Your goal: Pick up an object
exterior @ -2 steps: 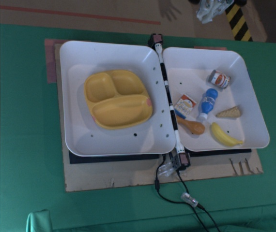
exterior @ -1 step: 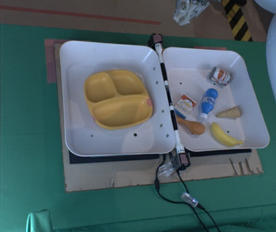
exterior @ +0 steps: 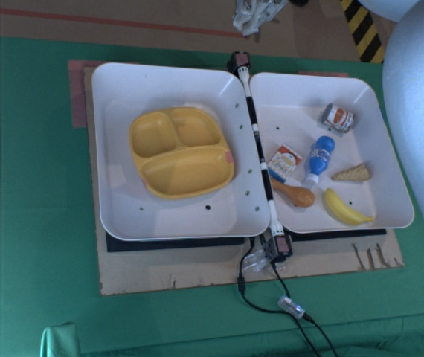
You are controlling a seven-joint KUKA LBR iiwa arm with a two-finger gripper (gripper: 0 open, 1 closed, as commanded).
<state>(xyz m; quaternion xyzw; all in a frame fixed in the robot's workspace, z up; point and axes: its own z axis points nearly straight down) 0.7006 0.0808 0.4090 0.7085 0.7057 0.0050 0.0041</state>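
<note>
The pincer point(exterior: 255, 13) sits at the top edge of the frame, a little right of centre, raised beyond the far rims of both bins. Pale fingers point(exterior: 246, 17) hang down from it, but whether they stand apart or together I cannot tell at this size, and nothing is visible between them. The grey arm point(exterior: 420, 117) fills the right edge of the frame.

By my reading the pick has not begun: every object lies loose in a bin, and the whole reach, descent, closing and lift are left to do.

Moving outward and down the frame from the pincer, the right bin point(exterior: 390, 199) holds the small candidates. Nearest the pincer is a small can point(exterior: 337, 117) in the bin's upper right. Below it, towards mid-bin, lies a blue and white bottle point(exterior: 318, 158), with a small carton point(exterior: 285, 159) just to its left and a wedge-shaped piece point(exterior: 351, 172) to its right. Lower still are a brown drumstick-like toy point(exterior: 292, 193), close to the divider, and a banana point(exterior: 344, 208) near the bin's lower edge.

The left bin point(exterior: 115, 199) carries a yellow divided plate point(exterior: 181, 152) in the centre-left of the frame, well apart from the pincer.
</note>
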